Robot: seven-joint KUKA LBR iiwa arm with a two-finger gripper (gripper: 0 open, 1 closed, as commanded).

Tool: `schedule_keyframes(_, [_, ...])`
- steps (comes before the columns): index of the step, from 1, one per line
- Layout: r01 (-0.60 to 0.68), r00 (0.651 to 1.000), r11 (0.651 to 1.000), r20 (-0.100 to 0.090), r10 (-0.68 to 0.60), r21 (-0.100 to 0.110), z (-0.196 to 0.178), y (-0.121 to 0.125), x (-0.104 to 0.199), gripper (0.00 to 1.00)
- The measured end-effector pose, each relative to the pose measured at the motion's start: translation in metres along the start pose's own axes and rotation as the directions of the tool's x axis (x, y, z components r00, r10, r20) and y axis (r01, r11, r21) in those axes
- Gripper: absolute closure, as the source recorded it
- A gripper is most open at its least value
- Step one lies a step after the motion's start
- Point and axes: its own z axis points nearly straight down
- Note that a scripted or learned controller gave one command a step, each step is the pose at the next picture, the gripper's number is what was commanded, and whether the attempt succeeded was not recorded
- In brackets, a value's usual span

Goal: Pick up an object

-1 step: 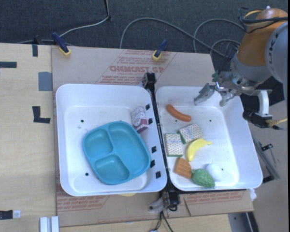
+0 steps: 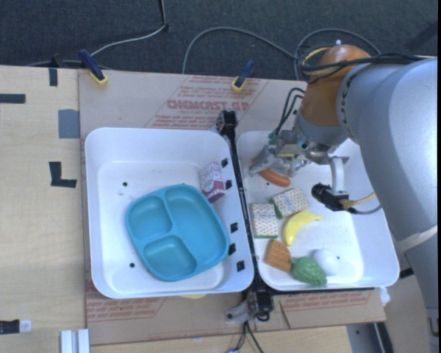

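The hand (image 2: 273, 155) hangs just above the orange sausage (image 2: 274, 176), which lies at its six o'clock. The sausage's long axis runs ten-to-four. I cannot tell how the hand is set.

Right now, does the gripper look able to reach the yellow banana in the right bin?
Probably yes. The banana lies uncovered, only crackers beside it, and the gripper hovers in the same right bin, above the hot dog.

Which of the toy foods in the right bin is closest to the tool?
The orange hot dog, lying just below the tool at the bin's upper left. The crackers, yellow banana and green piece all lie farther down the bin.
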Motion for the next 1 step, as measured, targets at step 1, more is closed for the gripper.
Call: schedule_keyframes(1, [0.001,1.0,1.0,0.002,-0.001,-0.004,-0.0118,0.0013,-0.0004,1.0])
